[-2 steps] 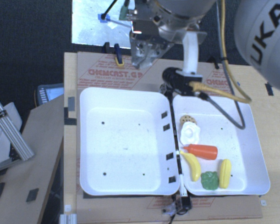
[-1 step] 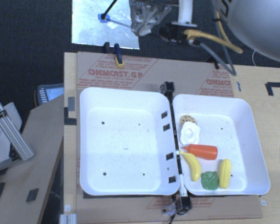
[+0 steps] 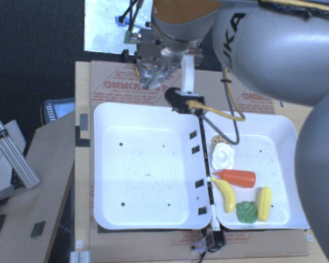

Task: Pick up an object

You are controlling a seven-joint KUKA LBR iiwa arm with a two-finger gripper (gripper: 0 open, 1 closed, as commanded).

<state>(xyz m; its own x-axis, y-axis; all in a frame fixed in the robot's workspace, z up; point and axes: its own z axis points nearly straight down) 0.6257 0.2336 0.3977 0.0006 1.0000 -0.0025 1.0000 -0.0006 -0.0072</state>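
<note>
Over the desk's far edge, behind the bins, the pincer [image 3: 153, 78] is seen; its opening cannot be told. Toy food is clustered in the right bin [image 3: 283, 132]: the carrot [image 3: 237, 178] looks light, rigid, slick, best gripped mid-body.

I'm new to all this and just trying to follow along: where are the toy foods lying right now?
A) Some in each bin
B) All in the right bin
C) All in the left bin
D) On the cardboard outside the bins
B: the fried egg, carrot, banana, green vegetable and yellow corn all lie together in the right bin, near the divider.
</note>
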